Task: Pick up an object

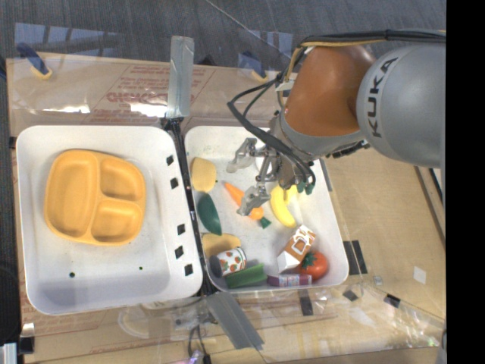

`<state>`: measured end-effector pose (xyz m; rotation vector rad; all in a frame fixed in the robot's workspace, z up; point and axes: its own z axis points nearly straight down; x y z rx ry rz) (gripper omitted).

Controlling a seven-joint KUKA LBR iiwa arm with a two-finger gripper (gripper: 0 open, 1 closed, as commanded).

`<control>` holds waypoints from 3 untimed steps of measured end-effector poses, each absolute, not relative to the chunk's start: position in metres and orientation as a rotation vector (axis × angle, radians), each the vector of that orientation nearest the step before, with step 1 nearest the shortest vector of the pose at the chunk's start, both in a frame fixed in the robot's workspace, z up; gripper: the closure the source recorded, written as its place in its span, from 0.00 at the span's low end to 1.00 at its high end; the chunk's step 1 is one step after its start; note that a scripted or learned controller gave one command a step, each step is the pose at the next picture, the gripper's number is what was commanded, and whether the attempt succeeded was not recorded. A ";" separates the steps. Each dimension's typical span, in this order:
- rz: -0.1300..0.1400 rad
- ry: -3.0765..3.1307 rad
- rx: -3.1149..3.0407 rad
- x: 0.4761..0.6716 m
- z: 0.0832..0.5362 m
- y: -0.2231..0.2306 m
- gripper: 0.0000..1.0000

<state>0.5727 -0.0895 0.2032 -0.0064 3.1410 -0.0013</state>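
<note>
claw [256,180] hangs low in right bin [331,233], fingers splayed open, nothing between them. carrot [235,194] lies just left of the lower finger, banana [282,206] just right; likely lining up on one.

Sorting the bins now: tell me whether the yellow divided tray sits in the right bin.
No, the yellow divided tray lies in the left bin.

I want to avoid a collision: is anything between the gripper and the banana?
Nothing visible is. The gripper hangs in the right bin just left of the banana. The carrot lies on its other side.
</note>
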 end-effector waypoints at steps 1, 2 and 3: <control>0.000 3.142 -0.047 0.617 0.091 -0.110 0.00; -0.001 3.136 -0.060 0.620 0.103 -0.108 1.00; -0.002 3.000 -0.915 0.614 0.106 -0.128 1.00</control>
